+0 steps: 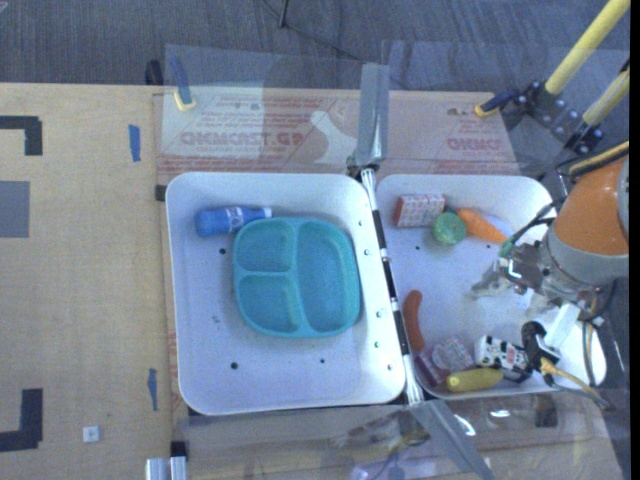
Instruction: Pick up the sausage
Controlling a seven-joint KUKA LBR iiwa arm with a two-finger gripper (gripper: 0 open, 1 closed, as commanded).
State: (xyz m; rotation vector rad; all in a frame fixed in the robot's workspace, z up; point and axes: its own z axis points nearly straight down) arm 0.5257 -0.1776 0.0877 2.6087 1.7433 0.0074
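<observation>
The sausage (413,319), a reddish-brown stick, lies lengthwise along the left wall of the right bin (455,190), near the front. My gripper (494,281) hangs over the middle right of that bin, well to the right of the sausage and apart from it. Nothing is visibly held in it. The arm's orange band (592,215) is above the bin's right rim.
The right bin also holds a small pinkish box (418,208), a green round item (450,229), a carrot (484,227), a yellow item (475,378), a clear wrapper (452,352) and a black-and-white item (503,351). The left bin (200,358) holds a teal divided plate (297,274) and a blue bottle (229,219).
</observation>
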